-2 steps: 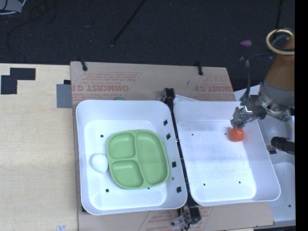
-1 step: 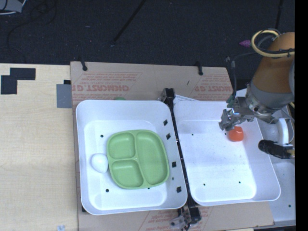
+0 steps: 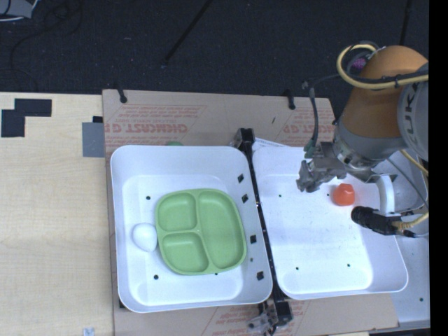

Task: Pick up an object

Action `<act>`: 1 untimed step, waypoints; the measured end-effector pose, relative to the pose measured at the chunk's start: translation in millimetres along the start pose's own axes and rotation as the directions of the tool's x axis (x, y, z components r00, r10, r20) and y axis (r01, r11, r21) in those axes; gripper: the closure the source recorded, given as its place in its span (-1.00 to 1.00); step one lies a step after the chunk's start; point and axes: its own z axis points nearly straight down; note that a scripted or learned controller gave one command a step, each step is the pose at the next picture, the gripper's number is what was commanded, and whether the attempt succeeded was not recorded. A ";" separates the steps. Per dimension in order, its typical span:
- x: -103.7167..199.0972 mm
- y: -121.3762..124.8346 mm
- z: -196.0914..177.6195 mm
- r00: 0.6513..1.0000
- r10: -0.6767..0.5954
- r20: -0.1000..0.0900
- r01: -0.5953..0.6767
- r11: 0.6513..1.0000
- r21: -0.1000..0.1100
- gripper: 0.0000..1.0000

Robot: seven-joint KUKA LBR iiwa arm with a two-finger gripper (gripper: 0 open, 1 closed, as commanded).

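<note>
Arm: grey KUKA arm with an orange band (image 3: pixel 381 82) reaches in from the right and hangs over the upper part of the right bin.
Gripper: dark two-finger gripper (image 3: pixel 308 180) sits low above the right bin's floor, near its back wall; whether it is spread or closed cannot be told, as the tips blur into one dark mass.
Orange object: small rounded orange-red piece (image 3: pixel 343 194) lies on the floor of the shallow white right bin (image 3: pixel 329 271), just beside the gripper on its right, not between the tips.
Left bin: shallow white left bin (image 3: pixel 133 173) holds a light green plastic tray with three compartments (image 3: pixel 201 231), lying flat near the middle.
White ball: small white rounded object (image 3: pixel 145 237) rests on the left bin's floor, touching the green tray's left edge.
Divider: black clips (image 3: pixel 252 215) run along the seam where the two bins meet.
Base: brown cardboard sheet with red print (image 3: pixel 203 121) lies under both bins on the pale wooden bench (image 3: pixel 49 222).
</note>
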 end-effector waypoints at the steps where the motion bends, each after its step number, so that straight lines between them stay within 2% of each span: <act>1: 49.3 -1.3 9.5 1.000 0.001 0.001 -0.001 1.000 0.001 1.00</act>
